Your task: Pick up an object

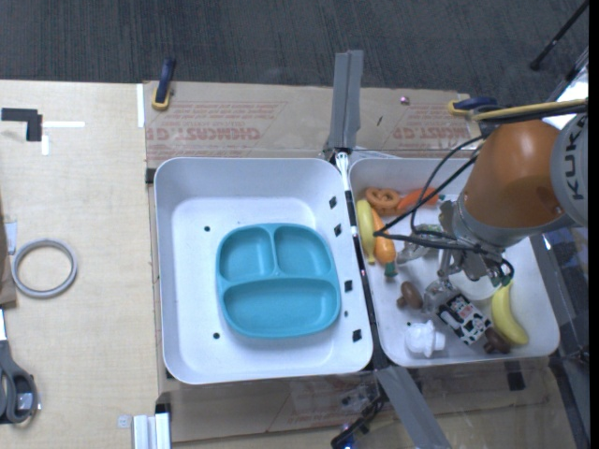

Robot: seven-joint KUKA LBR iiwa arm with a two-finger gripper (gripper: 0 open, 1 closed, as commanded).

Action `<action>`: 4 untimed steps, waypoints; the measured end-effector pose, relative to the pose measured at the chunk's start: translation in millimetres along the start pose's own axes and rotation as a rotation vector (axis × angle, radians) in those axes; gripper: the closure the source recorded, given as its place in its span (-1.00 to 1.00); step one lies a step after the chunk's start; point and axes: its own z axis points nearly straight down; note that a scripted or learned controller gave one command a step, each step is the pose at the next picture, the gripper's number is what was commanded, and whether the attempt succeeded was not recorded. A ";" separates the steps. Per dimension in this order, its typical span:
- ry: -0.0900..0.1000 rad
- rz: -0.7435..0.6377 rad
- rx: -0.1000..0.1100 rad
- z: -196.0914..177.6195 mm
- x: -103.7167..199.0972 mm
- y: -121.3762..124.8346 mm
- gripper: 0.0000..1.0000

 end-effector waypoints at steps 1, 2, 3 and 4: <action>0.002 -0.177 0.000 0.0 -110.1 -28.2 -1.00; -0.001 -0.228 0.001 -1.0 -51.0 -33.9 -1.00; -0.004 -0.103 0.001 -1.3 -95.7 -27.5 -1.00; -0.001 -0.032 0.001 -0.9 -43.5 -0.2 -1.00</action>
